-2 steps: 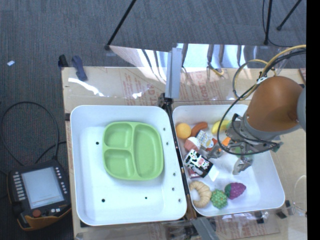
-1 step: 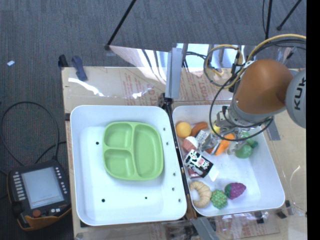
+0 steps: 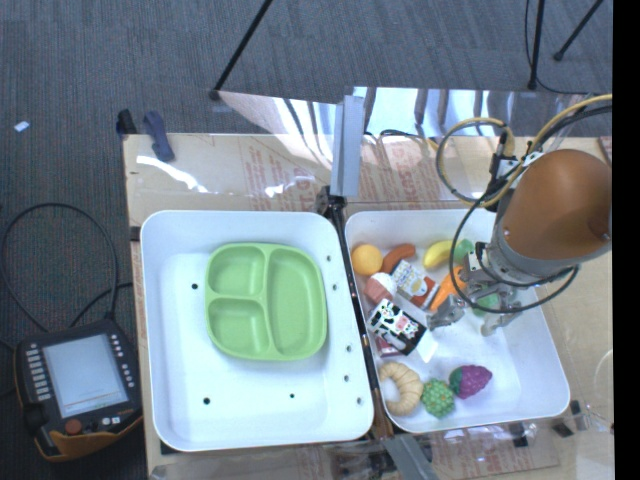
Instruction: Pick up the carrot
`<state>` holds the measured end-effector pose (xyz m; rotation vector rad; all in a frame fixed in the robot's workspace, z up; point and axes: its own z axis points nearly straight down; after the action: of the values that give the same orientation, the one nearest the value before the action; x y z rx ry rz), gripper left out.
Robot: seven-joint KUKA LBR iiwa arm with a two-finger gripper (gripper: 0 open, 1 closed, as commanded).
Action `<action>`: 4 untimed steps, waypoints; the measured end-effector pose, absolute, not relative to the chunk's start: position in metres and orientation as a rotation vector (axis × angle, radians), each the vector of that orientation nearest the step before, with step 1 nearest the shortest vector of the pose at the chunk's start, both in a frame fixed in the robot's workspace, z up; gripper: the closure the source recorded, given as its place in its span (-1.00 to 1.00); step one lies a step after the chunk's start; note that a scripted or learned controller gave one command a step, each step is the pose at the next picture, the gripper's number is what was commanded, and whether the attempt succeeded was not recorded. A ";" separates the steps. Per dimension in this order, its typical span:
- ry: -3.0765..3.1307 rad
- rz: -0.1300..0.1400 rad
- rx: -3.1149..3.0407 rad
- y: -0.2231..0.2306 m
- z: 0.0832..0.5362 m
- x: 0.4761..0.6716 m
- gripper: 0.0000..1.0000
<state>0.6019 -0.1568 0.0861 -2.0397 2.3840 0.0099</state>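
Note:
The carrot (image 3: 444, 291), orange with a green top towards the arm, lies slanted in the middle of the right bin (image 3: 535, 368), partly hidden by the arm's wrist. My gripper (image 3: 469, 318) hangs just right of and below it, low over the bin floor. Its fingers (image 3: 448, 313) stand apart, open, with bare white floor between them. The left finger is close beside the carrot's lower end, and I cannot tell whether they touch.
Around the carrot lie an orange (image 3: 367, 259), a red sausage (image 3: 399, 255), a yellow fruit (image 3: 438, 254), a small white box (image 3: 413, 280) and a cow-patterned carton (image 3: 397, 326). A bagel (image 3: 402, 386), broccoli (image 3: 437, 398) and purple grapes (image 3: 470, 379) sit at the front. The left bin holds a green divided plate (image 3: 267, 301).

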 end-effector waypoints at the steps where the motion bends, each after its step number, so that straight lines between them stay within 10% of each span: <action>1: 2.165 0.005 -2.277 -0.139 0.086 0.627 -1.00; 2: 2.090 0.017 -2.338 -0.119 0.090 0.641 1.00; 3: 2.029 0.045 -2.399 -0.154 0.164 0.624 1.00; 4: 2.025 0.009 -2.395 -0.192 0.217 0.619 -1.00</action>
<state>0.6193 -0.1916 0.2170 -2.3955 2.0252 0.0090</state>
